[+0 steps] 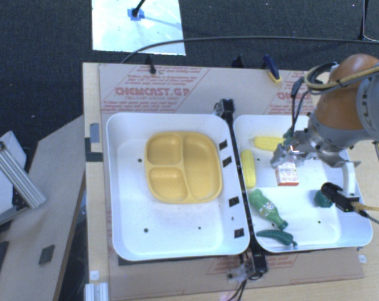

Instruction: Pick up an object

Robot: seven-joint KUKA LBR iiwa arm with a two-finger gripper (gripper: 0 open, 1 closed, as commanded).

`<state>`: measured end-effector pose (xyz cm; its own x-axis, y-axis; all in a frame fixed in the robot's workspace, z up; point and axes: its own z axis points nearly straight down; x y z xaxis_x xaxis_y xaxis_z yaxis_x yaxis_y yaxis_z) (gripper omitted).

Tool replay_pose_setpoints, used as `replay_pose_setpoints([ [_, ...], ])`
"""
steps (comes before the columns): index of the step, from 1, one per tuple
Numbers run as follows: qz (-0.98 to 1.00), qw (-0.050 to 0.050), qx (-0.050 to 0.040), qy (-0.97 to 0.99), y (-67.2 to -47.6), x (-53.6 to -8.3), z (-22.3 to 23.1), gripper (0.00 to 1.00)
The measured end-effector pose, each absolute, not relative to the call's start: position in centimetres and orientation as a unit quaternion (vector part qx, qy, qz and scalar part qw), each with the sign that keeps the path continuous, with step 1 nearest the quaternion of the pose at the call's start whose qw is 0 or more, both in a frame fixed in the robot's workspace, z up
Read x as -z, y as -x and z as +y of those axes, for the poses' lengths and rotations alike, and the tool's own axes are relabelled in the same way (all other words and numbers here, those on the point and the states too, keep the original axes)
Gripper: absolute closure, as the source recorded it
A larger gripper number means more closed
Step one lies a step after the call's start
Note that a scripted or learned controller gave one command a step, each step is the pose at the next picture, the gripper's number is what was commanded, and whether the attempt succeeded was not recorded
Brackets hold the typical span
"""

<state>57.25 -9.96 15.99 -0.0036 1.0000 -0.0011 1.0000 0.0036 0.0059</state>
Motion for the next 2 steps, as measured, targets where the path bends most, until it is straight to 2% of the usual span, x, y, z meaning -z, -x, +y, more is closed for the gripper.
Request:
replay_pose_setpoints([
  [1,0.708,0.003,-0.0021,-0.706,-57.0,-22.1,-10.7,1.00],
  [2,0.709,0.001,-0.0011,-0.705,-57.1,-24.2,-10.7,1.00],
])
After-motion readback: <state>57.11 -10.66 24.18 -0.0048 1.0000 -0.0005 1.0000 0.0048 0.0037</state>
